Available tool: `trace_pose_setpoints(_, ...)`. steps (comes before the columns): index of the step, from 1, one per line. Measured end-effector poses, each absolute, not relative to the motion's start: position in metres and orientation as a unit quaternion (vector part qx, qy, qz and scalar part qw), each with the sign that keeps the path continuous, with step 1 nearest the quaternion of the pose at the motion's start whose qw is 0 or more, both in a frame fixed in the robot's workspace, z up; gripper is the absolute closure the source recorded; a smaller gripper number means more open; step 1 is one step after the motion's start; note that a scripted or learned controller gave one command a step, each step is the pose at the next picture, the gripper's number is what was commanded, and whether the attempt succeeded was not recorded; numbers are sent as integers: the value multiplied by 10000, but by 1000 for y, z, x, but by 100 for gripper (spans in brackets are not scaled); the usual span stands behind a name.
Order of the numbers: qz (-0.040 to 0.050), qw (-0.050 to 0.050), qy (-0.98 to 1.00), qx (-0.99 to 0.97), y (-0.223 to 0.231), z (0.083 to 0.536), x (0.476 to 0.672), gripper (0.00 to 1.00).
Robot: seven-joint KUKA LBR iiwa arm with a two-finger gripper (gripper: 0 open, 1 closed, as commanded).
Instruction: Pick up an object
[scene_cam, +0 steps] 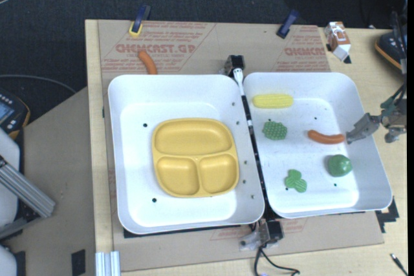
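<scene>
The right bin (362, 90) holds a yellow corn cob (272, 101), a green bumpy fruit (275, 131), an orange sausage (325, 136), a round green fruit (338, 165) and a small green broccoli (295, 181). My gripper (373, 133) reaches in over this bin's right rim, low and open. Its left finger (361, 128) ends just right of the sausage's right end, and nothing sits between the fingers. The round green fruit lies a little below and left of it.
In the left bin (123, 139) sits a yellow three-compartment tray (194, 156). On the cardboard behind the bins lie another orange sausage (148, 62), two clamps (138, 21) and a small box (337, 39) at the back right.
</scene>
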State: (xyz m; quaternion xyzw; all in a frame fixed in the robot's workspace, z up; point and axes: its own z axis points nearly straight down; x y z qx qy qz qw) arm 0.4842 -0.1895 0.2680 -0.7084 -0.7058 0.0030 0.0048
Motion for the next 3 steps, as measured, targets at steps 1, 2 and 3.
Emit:
trace_pose_setpoints(1,-1,-5,-7071,-7071,-189,274,486,0)
trace_pose_setpoints(2,16,37,-7067,-7075,-193,211,483,0)
trace_pose_setpoints(3,12,35,-7072,-7070,-194,163,491,0)
